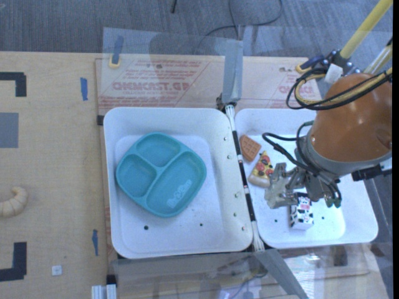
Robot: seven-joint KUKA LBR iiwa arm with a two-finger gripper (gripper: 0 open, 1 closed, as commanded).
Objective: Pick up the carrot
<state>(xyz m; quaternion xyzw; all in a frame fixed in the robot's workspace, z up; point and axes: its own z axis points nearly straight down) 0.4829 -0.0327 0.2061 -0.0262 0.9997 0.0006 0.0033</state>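
The hand (279, 190) hangs low in the right bin (358, 229), and I can't tell its grip. No carrot is clear to me; a waffle piece (250, 147) lies near that bin's left wall

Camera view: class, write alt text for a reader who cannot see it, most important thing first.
The gripper hangs over the right bin among small toy foods, beside a black-and-white carton. The left bin holds a teal divided plate.
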